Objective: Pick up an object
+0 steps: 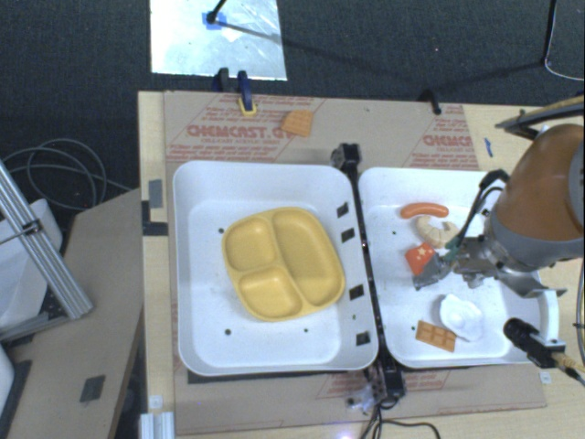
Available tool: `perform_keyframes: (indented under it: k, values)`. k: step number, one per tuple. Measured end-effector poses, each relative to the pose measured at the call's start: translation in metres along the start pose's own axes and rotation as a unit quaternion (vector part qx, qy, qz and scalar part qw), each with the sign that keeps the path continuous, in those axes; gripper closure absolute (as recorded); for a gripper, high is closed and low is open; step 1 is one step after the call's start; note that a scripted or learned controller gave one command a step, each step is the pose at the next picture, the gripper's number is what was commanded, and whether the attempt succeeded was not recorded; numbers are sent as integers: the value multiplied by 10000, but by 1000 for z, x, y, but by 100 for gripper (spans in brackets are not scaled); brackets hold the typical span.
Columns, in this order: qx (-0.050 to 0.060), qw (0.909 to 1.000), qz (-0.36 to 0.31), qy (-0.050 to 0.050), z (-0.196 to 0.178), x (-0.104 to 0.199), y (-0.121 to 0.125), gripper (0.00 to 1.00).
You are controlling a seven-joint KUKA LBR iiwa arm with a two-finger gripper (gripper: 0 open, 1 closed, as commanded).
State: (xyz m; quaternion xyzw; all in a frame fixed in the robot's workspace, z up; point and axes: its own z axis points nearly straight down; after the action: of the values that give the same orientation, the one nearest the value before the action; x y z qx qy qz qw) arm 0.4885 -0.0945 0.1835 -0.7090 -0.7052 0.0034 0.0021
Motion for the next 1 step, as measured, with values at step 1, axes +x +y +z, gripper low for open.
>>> perform_keyframes:
  k: [1]
  values:
    - [-118,9999,-38,-14,-126,-27,-1,0]
